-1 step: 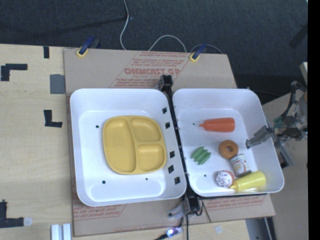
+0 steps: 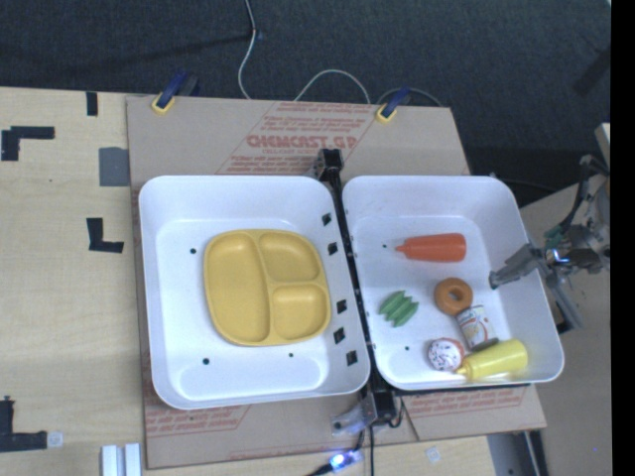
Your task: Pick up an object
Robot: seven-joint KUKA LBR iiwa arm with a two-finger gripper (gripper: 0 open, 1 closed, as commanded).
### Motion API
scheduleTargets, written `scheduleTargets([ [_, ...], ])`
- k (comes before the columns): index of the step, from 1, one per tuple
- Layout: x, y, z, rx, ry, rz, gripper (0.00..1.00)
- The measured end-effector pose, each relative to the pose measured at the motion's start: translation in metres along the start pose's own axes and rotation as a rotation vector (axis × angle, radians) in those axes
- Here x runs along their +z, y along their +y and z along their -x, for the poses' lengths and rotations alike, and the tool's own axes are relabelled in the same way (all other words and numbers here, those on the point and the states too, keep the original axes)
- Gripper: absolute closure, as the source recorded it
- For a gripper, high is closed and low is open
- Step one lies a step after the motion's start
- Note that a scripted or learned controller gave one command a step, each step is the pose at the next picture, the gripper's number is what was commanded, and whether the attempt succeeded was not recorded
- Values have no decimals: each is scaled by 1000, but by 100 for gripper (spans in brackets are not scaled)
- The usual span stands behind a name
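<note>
Evidently, with the gripper (image 2: 508,269) poised at the right bin's (image 2: 448,196) right rim, whether its jaws are apart cannot be told, and a clean pick is best made on the orange carrot (image 2: 433,248) lying alone, well apart from the clustered items.

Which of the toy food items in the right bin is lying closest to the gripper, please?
The brown donut: it lies nearest the gripper at the bin's right wall; the green beans and yellow bottle lie farther.

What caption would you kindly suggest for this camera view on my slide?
Gripper poised at the right bin's edge above toy food; yellow divided plate lies in the left bin.
</note>
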State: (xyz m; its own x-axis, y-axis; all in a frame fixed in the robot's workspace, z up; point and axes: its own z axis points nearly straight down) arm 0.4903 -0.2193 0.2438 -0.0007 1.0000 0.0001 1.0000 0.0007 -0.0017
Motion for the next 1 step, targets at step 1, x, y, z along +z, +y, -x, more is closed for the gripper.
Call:
scheduleTargets([
  [1,63,0,4,1,2,-4,0],
])
